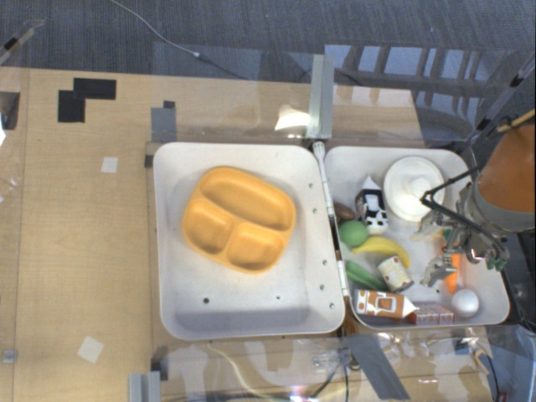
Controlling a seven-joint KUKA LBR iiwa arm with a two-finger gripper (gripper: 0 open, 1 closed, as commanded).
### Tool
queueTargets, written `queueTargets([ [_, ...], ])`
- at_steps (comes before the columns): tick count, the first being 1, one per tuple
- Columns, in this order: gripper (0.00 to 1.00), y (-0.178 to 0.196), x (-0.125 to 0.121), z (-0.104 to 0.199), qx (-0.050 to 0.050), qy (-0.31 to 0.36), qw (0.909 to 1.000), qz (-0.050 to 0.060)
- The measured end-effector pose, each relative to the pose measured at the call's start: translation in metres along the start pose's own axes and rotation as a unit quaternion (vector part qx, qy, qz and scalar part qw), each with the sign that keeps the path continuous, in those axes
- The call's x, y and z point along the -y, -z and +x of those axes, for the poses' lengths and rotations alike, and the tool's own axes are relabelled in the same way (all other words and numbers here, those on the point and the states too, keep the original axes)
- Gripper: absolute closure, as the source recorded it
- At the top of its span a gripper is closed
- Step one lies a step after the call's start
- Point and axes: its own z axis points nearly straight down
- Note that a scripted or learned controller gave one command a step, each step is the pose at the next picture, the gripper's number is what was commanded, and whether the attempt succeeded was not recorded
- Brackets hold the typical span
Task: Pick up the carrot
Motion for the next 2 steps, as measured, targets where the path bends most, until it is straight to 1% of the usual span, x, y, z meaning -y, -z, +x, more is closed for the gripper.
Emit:
queueTargets([
  [1, 0.00, -0.034, 0.014, 0.024, 0.009, -0.036, 0.9993, 0.001],
  [2, 1.00, -0.022, 0.013, 0.022, 0.013, -0.033, 0.9994, 0.002],
])
